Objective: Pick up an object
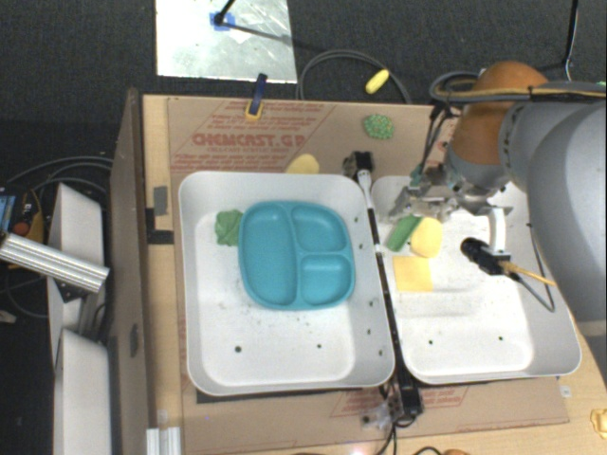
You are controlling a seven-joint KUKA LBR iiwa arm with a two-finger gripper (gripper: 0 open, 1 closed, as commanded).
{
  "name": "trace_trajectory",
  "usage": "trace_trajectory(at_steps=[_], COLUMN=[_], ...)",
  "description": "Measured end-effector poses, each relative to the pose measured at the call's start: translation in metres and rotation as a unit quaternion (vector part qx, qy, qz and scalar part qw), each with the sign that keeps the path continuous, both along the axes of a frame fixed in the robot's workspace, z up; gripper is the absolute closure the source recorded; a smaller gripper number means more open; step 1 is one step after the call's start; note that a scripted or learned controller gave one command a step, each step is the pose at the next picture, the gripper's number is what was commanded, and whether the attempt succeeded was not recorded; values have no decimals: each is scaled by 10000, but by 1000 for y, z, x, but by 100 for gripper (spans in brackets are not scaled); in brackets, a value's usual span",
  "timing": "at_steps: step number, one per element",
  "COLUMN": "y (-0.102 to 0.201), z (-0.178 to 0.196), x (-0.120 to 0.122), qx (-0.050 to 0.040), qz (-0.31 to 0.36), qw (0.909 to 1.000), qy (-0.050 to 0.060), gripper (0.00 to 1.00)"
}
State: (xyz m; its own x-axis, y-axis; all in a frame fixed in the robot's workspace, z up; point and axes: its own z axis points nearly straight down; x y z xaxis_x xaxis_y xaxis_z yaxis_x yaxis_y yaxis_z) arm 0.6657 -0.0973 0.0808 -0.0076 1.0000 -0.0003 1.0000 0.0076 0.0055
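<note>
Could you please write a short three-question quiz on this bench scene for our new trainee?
1. True or false: the blue divided tray lies in the left bin.
2. Which bin holds the yellow round object: A) left, B) right?
3. Fill in: beside the yellow square piece and the round object lies a ____ stick-shaped piece.

Key: 1 true; 2 B; 3 green. The gripper hangs over these pieces.

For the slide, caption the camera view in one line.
KUKA arm's gripper hovers over a yellow object in the right bin; a blue divided plate fills the left bin.
</note>
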Motion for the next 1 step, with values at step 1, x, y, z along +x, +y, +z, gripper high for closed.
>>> trace_trajectory(at_steps=[1], y=[0], z=[15], x=[-1], qx=[6], qz=[-6], qw=[10000], qy=[0], gripper=[100])
